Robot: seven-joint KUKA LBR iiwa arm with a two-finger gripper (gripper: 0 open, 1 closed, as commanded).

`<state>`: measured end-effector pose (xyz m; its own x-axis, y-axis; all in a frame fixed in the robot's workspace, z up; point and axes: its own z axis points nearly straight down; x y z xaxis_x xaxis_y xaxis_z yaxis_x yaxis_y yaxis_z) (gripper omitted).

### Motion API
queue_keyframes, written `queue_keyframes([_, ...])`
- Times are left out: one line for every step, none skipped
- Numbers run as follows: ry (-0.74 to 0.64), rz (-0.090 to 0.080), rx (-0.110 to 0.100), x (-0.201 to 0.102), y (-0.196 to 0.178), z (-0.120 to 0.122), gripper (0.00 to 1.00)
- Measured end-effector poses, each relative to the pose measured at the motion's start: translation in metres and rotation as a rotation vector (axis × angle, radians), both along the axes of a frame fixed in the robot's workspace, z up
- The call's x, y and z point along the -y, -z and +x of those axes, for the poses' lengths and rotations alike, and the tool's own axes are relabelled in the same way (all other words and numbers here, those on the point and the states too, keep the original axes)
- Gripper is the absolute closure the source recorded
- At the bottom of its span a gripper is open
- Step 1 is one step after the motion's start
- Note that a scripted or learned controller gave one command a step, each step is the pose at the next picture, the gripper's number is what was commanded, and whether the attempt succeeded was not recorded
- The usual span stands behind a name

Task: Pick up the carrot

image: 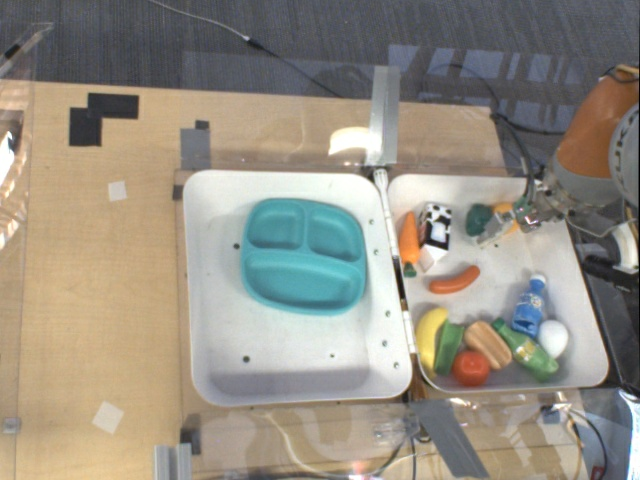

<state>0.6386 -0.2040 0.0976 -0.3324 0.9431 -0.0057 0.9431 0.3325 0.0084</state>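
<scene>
On the worktop [90, 298] two shallow white bins sit side by side: the left bin [215, 368] bears a teal divided plate [303, 254], and the right bin [590, 363] bears a scatter of toy food. The arm [600, 143], grey with its orange band, reaches in over the right bin's far corner, and its claw [505, 221] hangs low near a dark green toy [479, 214]. Whether the claw is released or clenched I cannot tell, since its tip blurs into the clutter there.

The carrot [409, 239] lies along the right bin's left wall, beside the black-and-white carton [434, 226] and well apart from the claw. A sausage [454, 281] lies just past it, and a blue bottle [530, 306], a banana [430, 333] and a tomato [472, 368] crowd the near end.

The step in hand looks like the approach, with the pick not yet done. The next move likely calls for crossing toward the left wall and coming down across the carrot's narrow width, clear of wall and carton.
</scene>
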Motion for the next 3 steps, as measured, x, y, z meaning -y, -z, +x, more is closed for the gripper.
queue_keyframes([0.232, 0.007, -0.024, 0.001, 0.01, 0.008, 0.0])
queue_keyframes([0.229, 0.001, -0.029, 0.003, -0.001, 0.007, 1.0])
queue_keyframes([0.227, 0.001, -0.029, 0.003, -0.001, 0.007, 0.0])
